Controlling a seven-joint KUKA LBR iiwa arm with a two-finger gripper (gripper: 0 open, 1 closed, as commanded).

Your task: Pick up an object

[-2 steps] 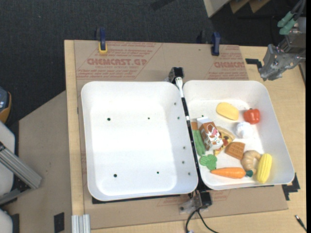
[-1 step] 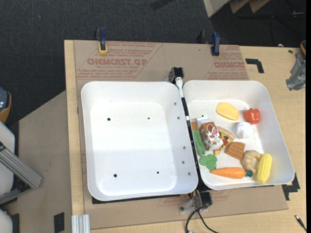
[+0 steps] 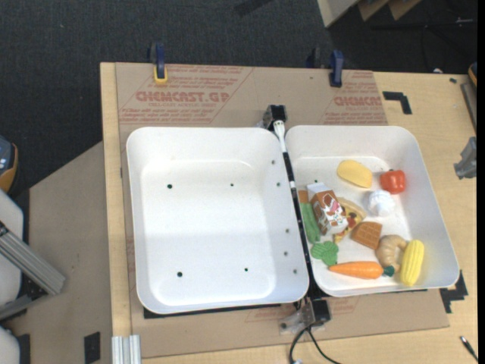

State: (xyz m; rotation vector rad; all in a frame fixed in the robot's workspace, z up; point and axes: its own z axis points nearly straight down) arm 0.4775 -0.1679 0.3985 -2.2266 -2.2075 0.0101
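Two white bins are sitting side by side on the bench, and the right bin (image 3: 424, 165) is holding all the toy food, about ten pieces bunching along its left and near sides: one yellow lemon (image 3: 355, 174), one red pepper (image 3: 392, 180), one orange carrot (image 3: 356, 270), one corn cob (image 3: 412, 262), one printed carton (image 3: 330, 211). Something grey (image 3: 466, 160), maybe the arm, is poking in at the right edge, well apart from the food, can't tell how the gripper's set
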